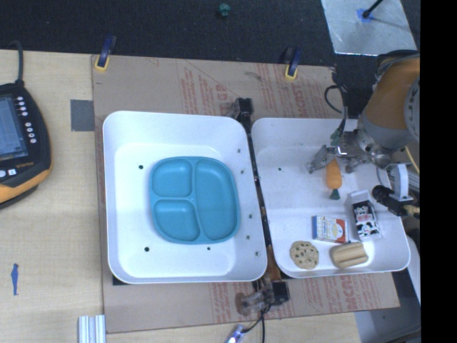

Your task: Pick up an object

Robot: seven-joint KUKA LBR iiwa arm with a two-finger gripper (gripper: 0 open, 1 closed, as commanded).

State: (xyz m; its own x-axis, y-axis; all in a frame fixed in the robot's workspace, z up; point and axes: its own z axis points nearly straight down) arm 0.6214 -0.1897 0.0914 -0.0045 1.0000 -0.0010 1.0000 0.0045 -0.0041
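My gripper [333,160] hangs low in the right bin [285,145], in its upper right part. Its two grey fingers [315,165] are spread apart and it is open. A small orange carrot [333,176] with a green tip lies just below the fingers, its top end reaching up between them without being clamped. Near the bin's front lie a round cookie [304,254], a tan bread roll [349,255], a small white and orange packet [329,229] and a black and white carton [363,219].
The left bin [121,163] holds a blue divided plate [194,199]. A teach pendant [18,145] lies on the bench at the far left. The arm's orange band [393,95] and cables stand over the right bin's far right edge.
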